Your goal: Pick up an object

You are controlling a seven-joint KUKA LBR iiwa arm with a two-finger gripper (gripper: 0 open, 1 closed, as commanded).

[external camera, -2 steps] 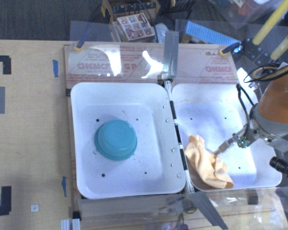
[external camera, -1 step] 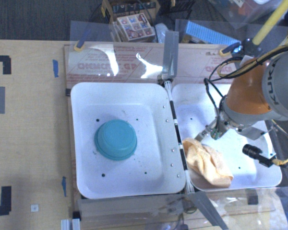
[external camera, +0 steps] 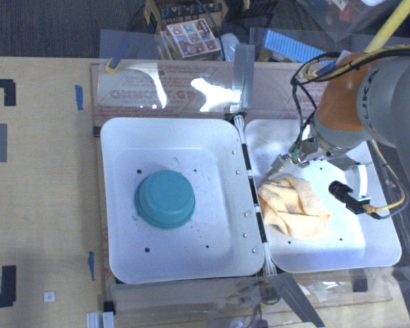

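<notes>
Light wooden bench, black tape corners and blue tape marks on its left side; dark floor behind with cardboard boxes and clutter. Clear plastic sheet glares at the bins' far edge. My arm comes in from the right, partly cut off by the frame. My gripper is low over the right bin, at the far edge of a crumpled yellow cloth lying in that bin's left half; whether it is open or closed, I cannot tell. Left bin holds a teal bowl, upside down, near its middle.
</notes>
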